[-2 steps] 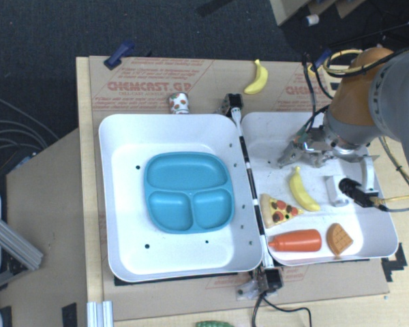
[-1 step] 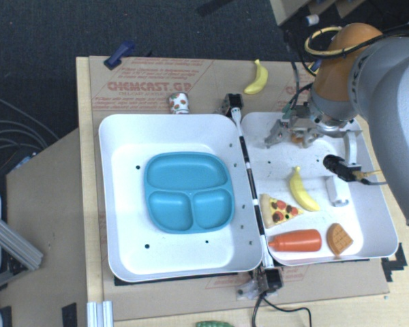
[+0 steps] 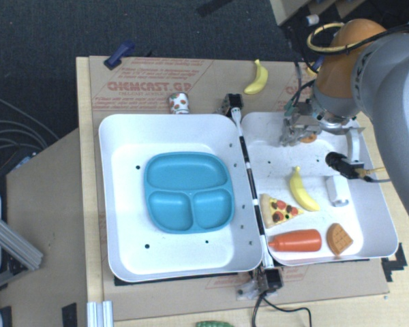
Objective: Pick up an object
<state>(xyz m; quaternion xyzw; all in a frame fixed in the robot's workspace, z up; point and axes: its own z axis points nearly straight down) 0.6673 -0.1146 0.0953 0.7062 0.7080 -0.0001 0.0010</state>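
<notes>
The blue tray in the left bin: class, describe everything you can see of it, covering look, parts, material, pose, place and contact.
The blue tray is a light blue, rounded-rectangle dish that looks like smooth plastic. Raised ridges split it into three compartments: one wide one along the far side and two smaller ones side by side nearer the camera. It lies flat and right way up, roughly central on the floor of the left white bin, touching nothing else.
</notes>
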